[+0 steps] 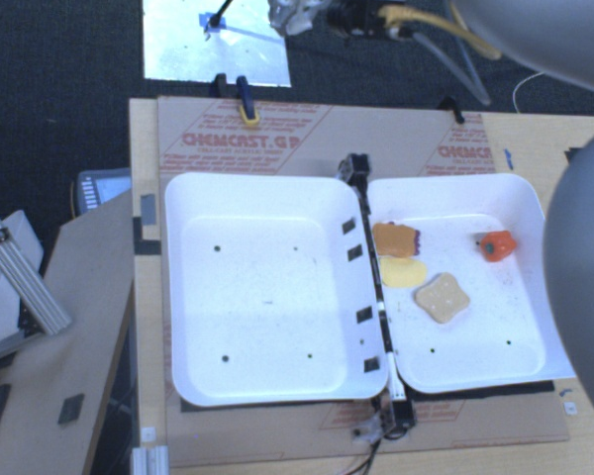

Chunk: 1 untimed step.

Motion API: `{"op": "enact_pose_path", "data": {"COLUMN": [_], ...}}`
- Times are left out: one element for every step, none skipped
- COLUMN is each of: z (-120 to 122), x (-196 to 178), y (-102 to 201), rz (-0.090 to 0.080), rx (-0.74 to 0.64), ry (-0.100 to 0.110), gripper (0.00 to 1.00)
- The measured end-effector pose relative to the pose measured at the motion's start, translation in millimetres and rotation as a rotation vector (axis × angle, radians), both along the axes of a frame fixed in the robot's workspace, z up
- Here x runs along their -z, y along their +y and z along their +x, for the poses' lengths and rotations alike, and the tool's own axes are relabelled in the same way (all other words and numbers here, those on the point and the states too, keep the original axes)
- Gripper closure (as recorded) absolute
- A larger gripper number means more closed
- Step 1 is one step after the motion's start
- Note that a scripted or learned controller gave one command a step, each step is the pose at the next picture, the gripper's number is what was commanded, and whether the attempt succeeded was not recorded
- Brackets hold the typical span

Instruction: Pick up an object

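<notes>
The right bin (pixel 515 359) holds several small items. An orange-brown piece with a purple edge (pixel 396 239) lies near the divider, and a flat yellow piece (pixel 403 272) sits just below it. A tan bread-like slice (pixel 442 298) rests to the lower right of those. A small red-orange object (pixel 495 245) lies toward the bin's right side. My gripper (pixel 299 0) is up at the top of the view, far above both bins, over the dark floor; it is blurred and nothing shows in it. The grey arm (pixel 535 13) crosses the top right corner.
The left bin (pixel 188 364) stands beside the right one, joined by black clips along the divider (pixel 366 285). Both rest on a cardboard sheet (pixel 277 137). A silvery plate (pixel 213 28) lies on the floor behind. A metal rail (pixel 20 275) sits at far left.
</notes>
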<state>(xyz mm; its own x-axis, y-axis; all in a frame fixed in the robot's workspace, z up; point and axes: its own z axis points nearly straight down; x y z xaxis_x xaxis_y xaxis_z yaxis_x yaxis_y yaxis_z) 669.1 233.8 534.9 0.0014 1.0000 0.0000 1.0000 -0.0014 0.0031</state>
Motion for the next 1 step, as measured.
{"op": "enact_pose_path", "data": {"z": [-0.9], "x": [-0.2], "y": [0.5], "rz": [0.000], "rx": [-0.002], "ry": [0.001], "gripper": [0.00]}}
